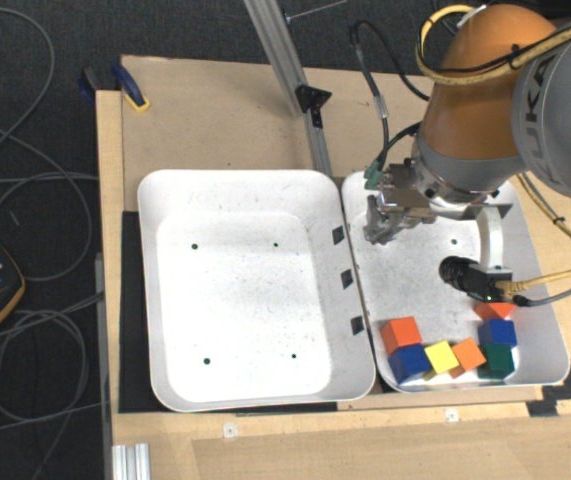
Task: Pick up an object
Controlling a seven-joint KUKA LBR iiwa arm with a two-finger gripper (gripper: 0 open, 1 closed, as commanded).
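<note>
Several coloured blocks lie bunched along the near edge of the right bin (435, 258): an orange block (400, 331), a blue block (411, 362), a yellow block (441, 356), a second orange block (469, 354), a green block (499, 363), another blue block (500, 333) and a red-orange block (495, 310). My gripper (381, 226) hangs over the far left part of the right bin, close to the wall between the two bins. It is well apart from the blocks, and nothing shows in it.
The left bin (240, 288) lies beside the right one, with black clips along their shared edge. A metal pole (285, 58) slants across the back. A black cable fitting (465, 273) hangs from the arm above the blocks. Loose cables lie on the floor at left.
</note>
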